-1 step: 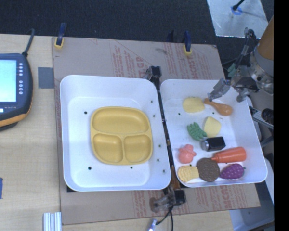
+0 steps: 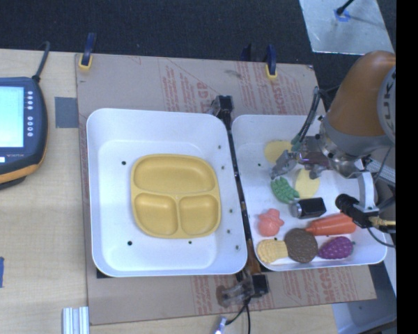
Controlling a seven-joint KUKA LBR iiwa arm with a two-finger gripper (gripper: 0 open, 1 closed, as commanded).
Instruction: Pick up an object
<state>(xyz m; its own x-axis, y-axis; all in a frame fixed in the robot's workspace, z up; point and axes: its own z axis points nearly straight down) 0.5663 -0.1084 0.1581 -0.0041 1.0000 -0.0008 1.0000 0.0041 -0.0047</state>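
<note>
Right now the claw [image 2: 290, 164] hovers over the right bin [image 2: 254, 186], beside a green toy [image 2: 284, 190].

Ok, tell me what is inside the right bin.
The right bin holds a green piece, black block, orange carrot, pink piece, brown cookie, purple grapes. The arm covers its far corner.

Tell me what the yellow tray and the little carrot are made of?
The yellow tray looks like molded plastic: one even color, rounded compartments, a soft dull sheen. The carrot looks like toy plastic too, smooth and evenly orange-red, though it could be rubbery; the view can't settle that.
</note>
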